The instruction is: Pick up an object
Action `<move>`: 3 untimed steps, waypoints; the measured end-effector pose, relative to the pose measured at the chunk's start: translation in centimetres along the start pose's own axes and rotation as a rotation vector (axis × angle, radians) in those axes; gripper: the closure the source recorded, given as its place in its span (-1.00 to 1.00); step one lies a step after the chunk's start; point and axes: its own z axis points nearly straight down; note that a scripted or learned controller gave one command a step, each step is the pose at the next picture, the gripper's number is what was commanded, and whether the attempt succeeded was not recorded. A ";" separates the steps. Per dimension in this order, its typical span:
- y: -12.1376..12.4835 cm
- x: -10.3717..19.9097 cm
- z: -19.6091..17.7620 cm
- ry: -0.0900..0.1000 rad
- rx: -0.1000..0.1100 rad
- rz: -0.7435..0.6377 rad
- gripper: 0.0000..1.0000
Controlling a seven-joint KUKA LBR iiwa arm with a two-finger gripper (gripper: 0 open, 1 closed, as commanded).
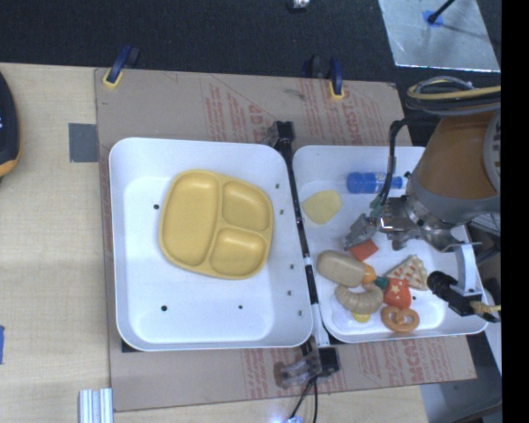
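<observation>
Camera view: two white bins side by side on table [44, 263]. Left bin [132, 315] holds yellow divided plate [217, 223]. Right bin [335, 324] holds toy food: pale yellow disc [321, 205], blue cylinder [363, 182], hot dog [345, 269], pizza slice [411, 272], tomato [398, 294], pretzel [399, 320]. Gripper [363, 229] low over right bin, just above small red piece [364, 251]. Fingers: cannot tell whether parted or clenched.

Fixed overhead camera; slanted down on both bins [128, 236].
</observation>
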 end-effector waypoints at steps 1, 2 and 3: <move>1.7 -0.7 5.9 -0.002 -0.011 -0.001 -1.00; 1.8 -0.9 4.4 -0.004 -0.018 0.000 1.00; 3.2 5.0 -5.1 -0.001 -0.027 -0.007 1.00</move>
